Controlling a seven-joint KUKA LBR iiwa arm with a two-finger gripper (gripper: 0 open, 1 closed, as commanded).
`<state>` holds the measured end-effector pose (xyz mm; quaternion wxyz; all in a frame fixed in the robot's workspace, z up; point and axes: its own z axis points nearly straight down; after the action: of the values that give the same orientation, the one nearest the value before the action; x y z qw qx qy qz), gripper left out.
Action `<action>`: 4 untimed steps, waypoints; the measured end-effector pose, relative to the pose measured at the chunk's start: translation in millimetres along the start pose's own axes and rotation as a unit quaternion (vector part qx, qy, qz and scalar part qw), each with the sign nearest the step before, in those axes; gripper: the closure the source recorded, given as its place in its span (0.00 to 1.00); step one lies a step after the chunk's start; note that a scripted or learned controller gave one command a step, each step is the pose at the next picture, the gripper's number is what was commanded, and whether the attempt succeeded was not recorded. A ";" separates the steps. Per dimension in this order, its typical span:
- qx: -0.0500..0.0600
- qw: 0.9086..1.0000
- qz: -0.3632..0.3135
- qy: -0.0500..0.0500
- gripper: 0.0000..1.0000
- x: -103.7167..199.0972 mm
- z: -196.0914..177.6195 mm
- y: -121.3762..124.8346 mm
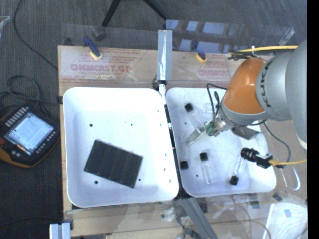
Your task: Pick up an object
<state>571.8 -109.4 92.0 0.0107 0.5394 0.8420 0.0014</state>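
Note:
The dark grey ribbed slab (113, 163) lies flat in the left bin (75, 103), toward its front. In the right bin (266, 183) lie several clear vials with black caps: one near the back (192, 111), one at the front middle (205, 166) and one at the front right (236, 173). A loose black cap (183, 165) sits by the left wall. My gripper (213, 128) hangs low over the middle of the right bin, under the orange wrist band (241, 91). A clear tube (197, 136) slants out from its tip toward the lower left.
A divider ridge (169, 133) separates the two bins. A black plug on a yellow cable (251, 156) trails from the arm over the right bin's right side. A pendant with a screen (27, 133) lies off the bench at the left.

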 end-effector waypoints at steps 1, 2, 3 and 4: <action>0.000 1.000 0.000 0.003 1.00 1.6 -9.6 1.3; 0.000 1.000 0.000 0.003 0.00 1.6 -9.5 1.2; 0.004 1.000 -0.026 0.003 0.00 -6.4 0.7 11.3; 0.007 1.000 0.020 0.006 0.00 -0.1 -3.8 3.7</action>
<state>575.2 -107.9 95.8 0.0023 0.5559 0.8313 -0.0007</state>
